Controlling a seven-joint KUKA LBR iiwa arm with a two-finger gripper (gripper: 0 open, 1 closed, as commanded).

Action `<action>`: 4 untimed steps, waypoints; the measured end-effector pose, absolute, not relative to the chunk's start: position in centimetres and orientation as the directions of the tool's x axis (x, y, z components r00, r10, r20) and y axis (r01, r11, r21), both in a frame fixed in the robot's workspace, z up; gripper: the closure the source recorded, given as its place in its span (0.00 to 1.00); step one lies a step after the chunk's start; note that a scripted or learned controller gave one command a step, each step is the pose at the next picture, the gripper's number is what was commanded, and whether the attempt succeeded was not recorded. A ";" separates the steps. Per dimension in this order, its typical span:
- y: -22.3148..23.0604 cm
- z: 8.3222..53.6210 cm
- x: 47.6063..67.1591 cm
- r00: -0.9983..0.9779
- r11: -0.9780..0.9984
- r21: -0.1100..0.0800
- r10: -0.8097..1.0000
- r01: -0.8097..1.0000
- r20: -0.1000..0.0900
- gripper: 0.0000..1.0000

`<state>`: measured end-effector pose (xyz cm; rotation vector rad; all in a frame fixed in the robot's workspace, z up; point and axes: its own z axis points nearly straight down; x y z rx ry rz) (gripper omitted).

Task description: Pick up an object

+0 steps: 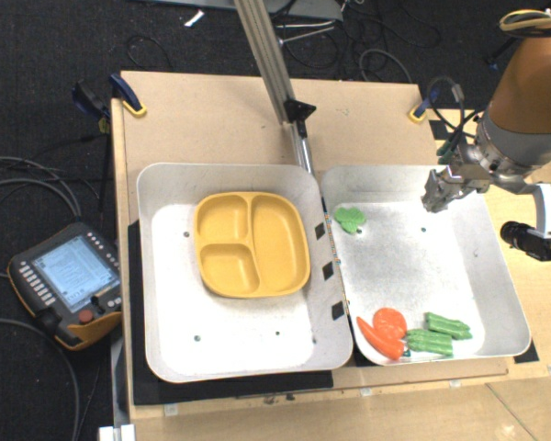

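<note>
Objects to pick: four small toy foods are seen in the right bin (496, 246); none is singled out by the task.
Green leafy piece (350, 219): it is found near the upper left corner of the right bin, well apart from the rest, so it is judged the easiest to reach cleanly.
Orange-red round piece (390, 321): it is placed at the lower edge of that bin, touching a red carrot-like piece (378, 339) that lies slanted against the rim.
Green pods (438, 333): two bumpy pods are laid side by side just right of the round piece; crowding there is judged to make a clean grasp harder.
Gripper (438, 194): it is held above the upper right part of the right bin, well apart from every object; nothing is seen in it, and whether the claw is spread or closed cannot be told from this angle.
Reason for pose: the arm is judged to be poised before a descent, with no target yet approached.
Yellow plate (253, 243): a three-compartment dish is set in the middle of the left bin (165, 338) with nothing on it.
</note>
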<state>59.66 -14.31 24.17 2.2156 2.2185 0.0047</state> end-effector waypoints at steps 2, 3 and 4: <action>-3.8 23.1 60.7 -0.008 0.008 0.000 1.000 1.000 0.002 1.00; 0.8 23.7 62.8 -0.007 0.007 0.003 1.000 1.000 0.002 1.00; 6.6 24.6 63.8 -0.008 0.008 0.003 1.000 1.000 0.003 1.00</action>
